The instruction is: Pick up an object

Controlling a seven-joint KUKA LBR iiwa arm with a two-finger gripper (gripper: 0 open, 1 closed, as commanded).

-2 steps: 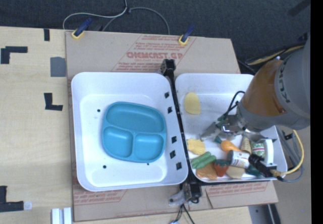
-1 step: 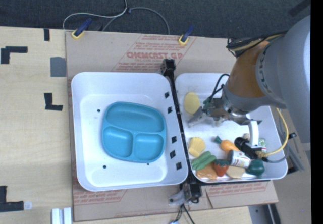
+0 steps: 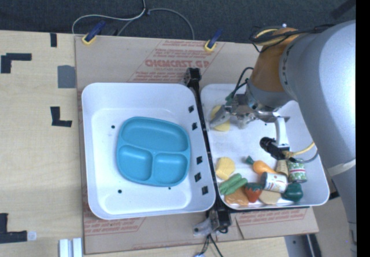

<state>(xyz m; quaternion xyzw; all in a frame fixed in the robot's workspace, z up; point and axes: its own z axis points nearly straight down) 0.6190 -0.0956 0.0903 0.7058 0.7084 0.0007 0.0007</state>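
Grey arm (image 3: 324, 88) overhead, claw (image 3: 231, 112) beside pale yellow piece (image 3: 218, 114), right bin (image 3: 306, 192)

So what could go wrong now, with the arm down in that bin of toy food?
1. The gripper sits low by a yellow piece close to the bin wall; it could bump the wall or nudge the piece away instead of grasping it.
2. The rest of the toy food is crowded in the near corner, so a grab there might catch two items or knock them around.
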